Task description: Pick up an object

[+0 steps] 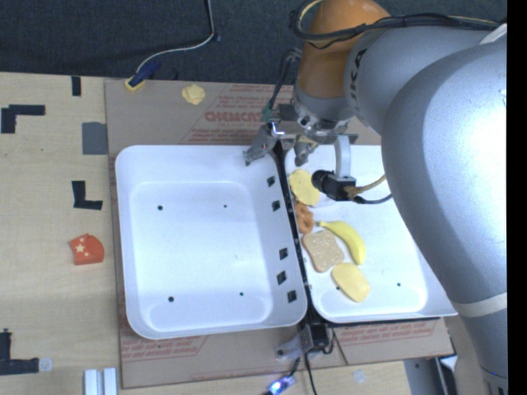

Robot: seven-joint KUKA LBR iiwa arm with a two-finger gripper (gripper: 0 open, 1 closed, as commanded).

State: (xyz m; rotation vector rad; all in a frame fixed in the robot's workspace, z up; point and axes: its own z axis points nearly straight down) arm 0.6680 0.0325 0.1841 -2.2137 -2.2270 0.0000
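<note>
Tool hung over the bins' shared rim at the far end; grip state couldn't be told. Banana lay in right bin, long axis diagonal, beside toast slice.

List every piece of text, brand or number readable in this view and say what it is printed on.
"CHEMICAL", my best reading: red mirrored print on the brown cardboard sheet behind the bins, partly blurred.
Fainter red print on the same sheet, along its front edge: too blurred to read.
Nothing else legible.
</note>
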